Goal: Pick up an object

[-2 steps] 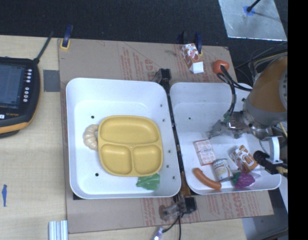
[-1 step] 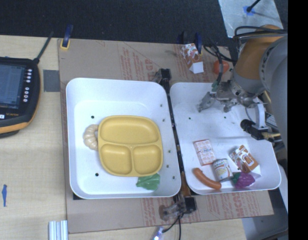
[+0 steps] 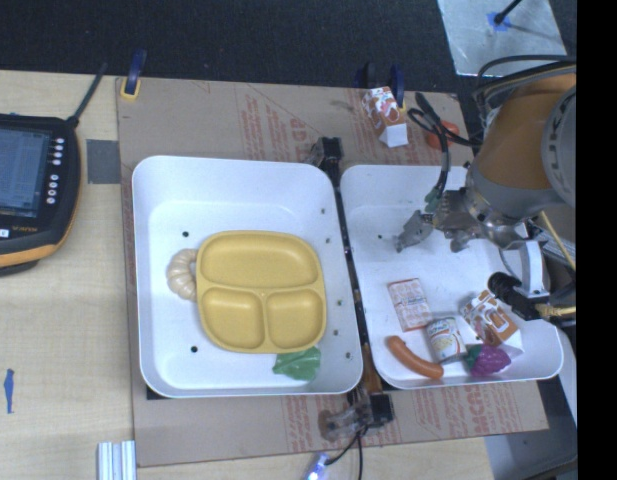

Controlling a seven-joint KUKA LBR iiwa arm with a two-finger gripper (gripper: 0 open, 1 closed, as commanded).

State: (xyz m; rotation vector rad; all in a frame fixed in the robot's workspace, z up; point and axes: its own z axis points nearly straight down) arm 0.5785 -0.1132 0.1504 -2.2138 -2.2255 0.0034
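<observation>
At the far left of your bench lies a teach pendant (image 3: 23,190), black screen in an orange and grey shell, well apart from the bins. Moving right, you reach the left bin (image 3: 158,198), which holds a yellow divided tray (image 3: 260,290) with three compartments, one long across the far side and two smaller on the near side. A pale, doughnut-like pastry (image 3: 180,273) sits touching the tray's left edge, and a green leafy piece (image 3: 297,364) lies at the tray's near right corner, close to the bin wall. Cross the divide and you come to the right bin (image 3: 373,193), where your candidates for picking all cluster in the near half: a flat pink-and-white packet (image 3: 409,303), a small can (image 3: 444,338) just beside it on the near side, a hot dog (image 3: 414,358) lying along the near wall, a purple piece (image 3: 487,359) (it may be a toy fruit, too small to tell) and a small printed carton (image 3: 488,318) near the right wall. The gripper (image 3: 438,230) hangs over the far half of this bin, apart from all of those items, with its two fingers spread and nothing between them. Beyond the bins on the far side, a small red-and-white box (image 3: 386,115) rests on the cardboard.
</observation>
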